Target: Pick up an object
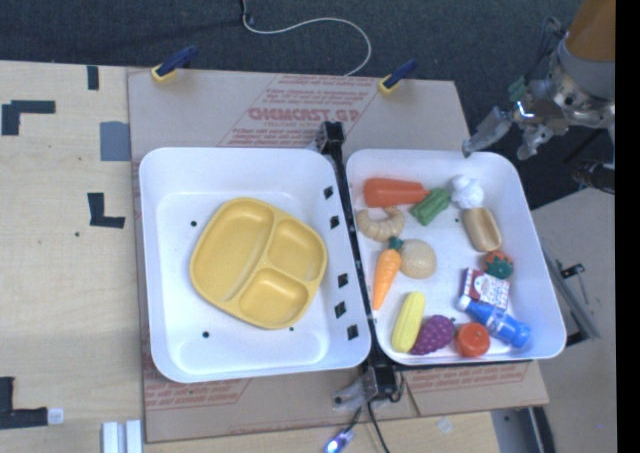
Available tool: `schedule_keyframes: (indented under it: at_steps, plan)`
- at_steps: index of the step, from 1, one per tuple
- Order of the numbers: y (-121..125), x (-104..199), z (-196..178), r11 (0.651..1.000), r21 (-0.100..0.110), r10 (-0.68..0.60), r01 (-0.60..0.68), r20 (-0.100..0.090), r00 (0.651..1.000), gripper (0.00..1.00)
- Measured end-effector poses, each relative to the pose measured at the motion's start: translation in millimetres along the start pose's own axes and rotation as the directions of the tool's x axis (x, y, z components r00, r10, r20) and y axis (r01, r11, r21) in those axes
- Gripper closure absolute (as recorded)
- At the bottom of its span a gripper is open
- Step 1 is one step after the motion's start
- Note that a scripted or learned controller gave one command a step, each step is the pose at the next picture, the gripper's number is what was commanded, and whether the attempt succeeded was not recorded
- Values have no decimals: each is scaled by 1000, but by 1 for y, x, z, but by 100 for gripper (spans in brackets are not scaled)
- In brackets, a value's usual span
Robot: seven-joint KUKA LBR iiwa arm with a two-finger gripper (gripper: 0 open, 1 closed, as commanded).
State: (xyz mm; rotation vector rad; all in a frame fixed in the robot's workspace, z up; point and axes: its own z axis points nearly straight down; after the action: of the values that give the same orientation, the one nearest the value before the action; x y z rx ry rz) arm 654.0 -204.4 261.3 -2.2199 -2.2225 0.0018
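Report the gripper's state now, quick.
Gripper: open, holding nothing, above the right bin's far right corner.

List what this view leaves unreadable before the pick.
- Gripper: small and blurred in the camera view, so its jaws cannot be judged.
- Arm: cut off by the right and top edges.
- Small carton: print too small to read.
- Blue bottle: partly covered by the orange ball.

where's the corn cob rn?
The corn cob lies in the right bin, near its front edge, between the carrot and the purple grapes.
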Motion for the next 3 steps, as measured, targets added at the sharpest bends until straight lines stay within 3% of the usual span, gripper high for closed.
schedule_keyframes:
  at_steps: [1, 2, 3]
  plan:
    - [-48, 75, -87, 1000, -3, -5, 5, -2, 1000, 0]
    - [-120, 118, -239, 1000, -17, -6, 6, 0, 1000, 0]
    - [-118, 115, -238, 1000, -1, 0, 0, 1, 1000, 100]
